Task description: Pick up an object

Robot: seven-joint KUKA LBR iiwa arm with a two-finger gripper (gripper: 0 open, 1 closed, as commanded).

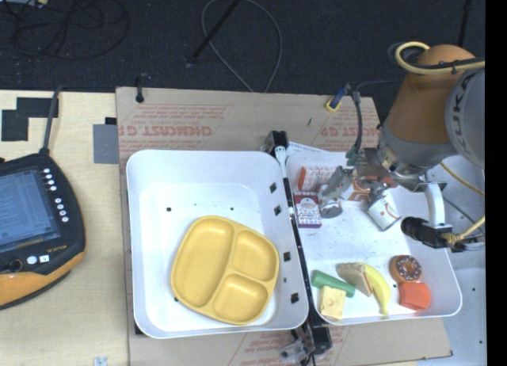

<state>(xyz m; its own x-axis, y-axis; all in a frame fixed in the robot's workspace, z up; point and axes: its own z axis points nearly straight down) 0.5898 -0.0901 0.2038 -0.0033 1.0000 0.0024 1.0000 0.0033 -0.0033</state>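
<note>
We see the gripper (333,196) low in the right bin (451,297), nr the divider. Jaws' state: can't tell. Red-white carton (307,211) lies just beside it.

Arm (467,119): grey housing, rounded joints.
Band (420,103): orange, directly above gripper wrist.
Cable (408,51): yellow loop above band.
Gripper (337,190): metallic, two-finger.

Glossy yellow plastic divided plate (224,268), smooth white plastic bins (150,198), matt printed cardboard sheet (206,123) beneath, seemingly metal gripper (333,195) fingers, rough dark carpet (119,24)
</note>
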